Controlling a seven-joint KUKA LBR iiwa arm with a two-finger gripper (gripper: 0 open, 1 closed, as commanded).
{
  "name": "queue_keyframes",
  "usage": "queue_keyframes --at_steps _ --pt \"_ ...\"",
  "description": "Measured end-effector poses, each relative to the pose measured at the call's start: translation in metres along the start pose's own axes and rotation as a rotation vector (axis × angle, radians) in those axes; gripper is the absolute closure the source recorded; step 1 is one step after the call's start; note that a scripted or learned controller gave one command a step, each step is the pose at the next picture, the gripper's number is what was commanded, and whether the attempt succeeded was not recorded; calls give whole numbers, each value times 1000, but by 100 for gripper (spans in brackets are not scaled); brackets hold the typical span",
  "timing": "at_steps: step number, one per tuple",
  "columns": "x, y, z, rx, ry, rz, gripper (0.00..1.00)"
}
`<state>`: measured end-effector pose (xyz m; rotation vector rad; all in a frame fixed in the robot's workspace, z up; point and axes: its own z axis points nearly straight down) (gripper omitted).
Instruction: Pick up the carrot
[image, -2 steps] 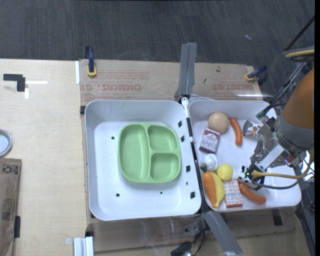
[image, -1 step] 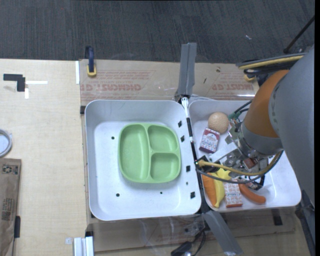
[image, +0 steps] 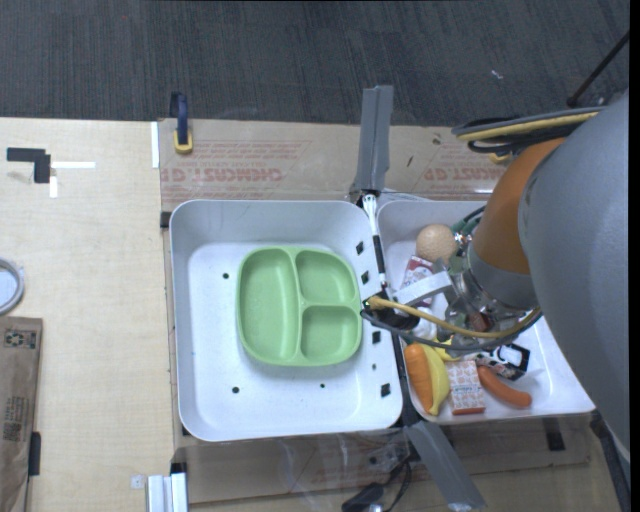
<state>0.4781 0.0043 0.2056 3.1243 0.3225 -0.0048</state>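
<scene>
The carrot is a short orange tapered piece lying near the front left corner of the right bin. It rests against a yellow banana. My gripper hangs over the middle of the right bin, just behind and to the right of the carrot, and the grey wrist and orange band hide most of it. I see nothing held in it.
The left bin holds a green divided plate. In the right bin lie a beige ball at the back, a white and red packet, a small carton and an orange-red sausage-shaped piece at the front.
</scene>
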Motion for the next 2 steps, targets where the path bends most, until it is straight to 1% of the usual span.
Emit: queue_keyframes --at_steps 1,2 --pt "6 -16 16 2 -4 -373 100" --pt "30 14 15 1 -2 -747 100"
